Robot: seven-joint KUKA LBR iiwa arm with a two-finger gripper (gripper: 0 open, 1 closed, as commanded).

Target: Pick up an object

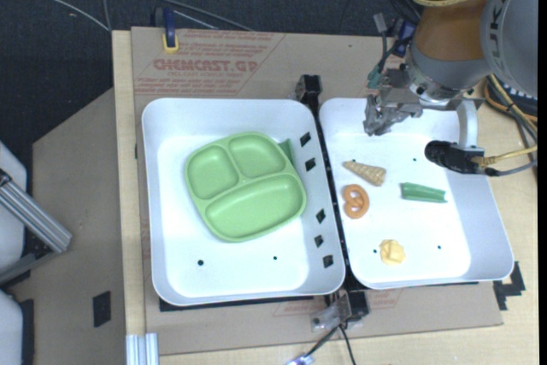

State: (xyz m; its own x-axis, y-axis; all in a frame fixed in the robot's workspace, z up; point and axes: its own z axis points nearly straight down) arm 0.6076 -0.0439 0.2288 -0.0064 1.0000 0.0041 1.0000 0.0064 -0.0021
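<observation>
The right bin (479,244) holds a tan cone (366,173), an orange pretzel (355,200), a green flat stick (423,193) and a small yellow lump (392,251). My gripper (377,126) hangs over the bin's far left part, above and just behind the cone, apart from it. Nothing shows between its fingers. The left bin (171,261) carries a green divided plate (245,185) lying flat in its middle.
A row of black clips (318,184) runs along the seam between the bins. A black fitting with a yellow cable (453,155) sits over the right bin's far right side. Cardboard (205,62) lies under both bins.
</observation>
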